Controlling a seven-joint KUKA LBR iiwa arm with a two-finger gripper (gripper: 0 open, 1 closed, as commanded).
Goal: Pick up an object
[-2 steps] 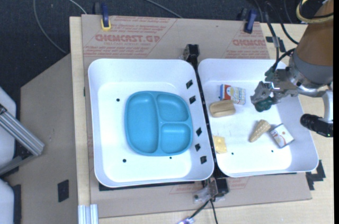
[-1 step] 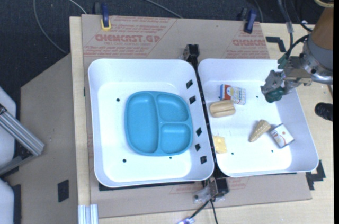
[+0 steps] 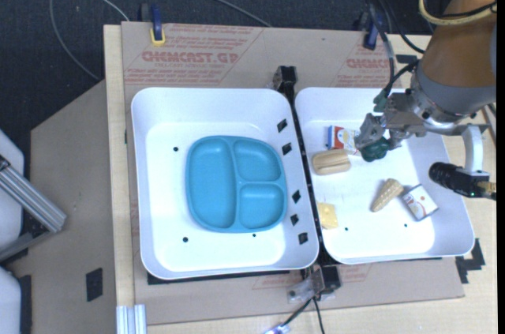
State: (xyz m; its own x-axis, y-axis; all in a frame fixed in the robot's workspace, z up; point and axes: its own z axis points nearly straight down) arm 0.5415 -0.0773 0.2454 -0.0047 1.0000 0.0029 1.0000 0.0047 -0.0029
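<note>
Gripper (image 3: 371, 141), jaw state indeterminate, over right bin (image 3: 442, 242) upper left; risk: clipping adjacent bread roll (image 3: 331, 162), missed grasp

A pale wooden bench (image 3: 118, 190), partly covered by a brown printed board (image 3: 237, 48), carries two shallow white bins set side by side and touching along their inner walls. The left bin (image 3: 150, 167) and the right bin (image 3: 442, 242) sit on that board. Blue clamps (image 3: 156, 24) grip its far edge.
</note>
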